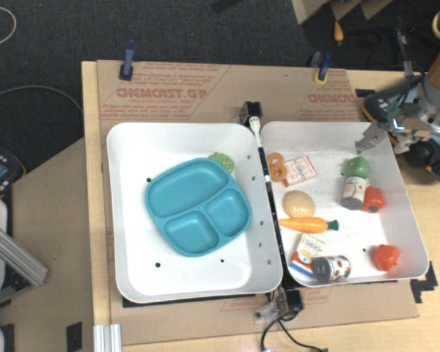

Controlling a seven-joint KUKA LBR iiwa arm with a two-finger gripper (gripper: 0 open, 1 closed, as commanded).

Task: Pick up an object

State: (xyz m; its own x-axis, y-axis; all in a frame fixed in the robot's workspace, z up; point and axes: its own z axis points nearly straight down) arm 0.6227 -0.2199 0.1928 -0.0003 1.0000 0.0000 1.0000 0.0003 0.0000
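Nearest the camera in the right bin (414,229), a can (328,268) lay on its side over a striped packet (299,261), touching it. A red tomato-like piece (386,256) sat near the right wall. Next back, an orange carrot (308,225) lay crosswise with a beige egg-shaped piece (298,203) just behind it. To the right stood a small bottle (353,189), a red piece (373,199) touching its side and a green piece (358,166) just behind its top. Farther back by the divider were an orange pretzel (276,167) and a pink packet (301,169), side by side. All the pickable objects sat loose, none lifted.

The left bin (125,196) held a teal divided plate (198,205), tilted, with a green lump (222,160) at its far edge.

My gripper (374,134) hung at the far right corner of the right bin, near the green piece but apart from it. I couldn't tell if I was spread or closed; nothing was seen in my grip.

Farthest back, two blue clamps (127,62) pinned the printed cardboard (176,90).
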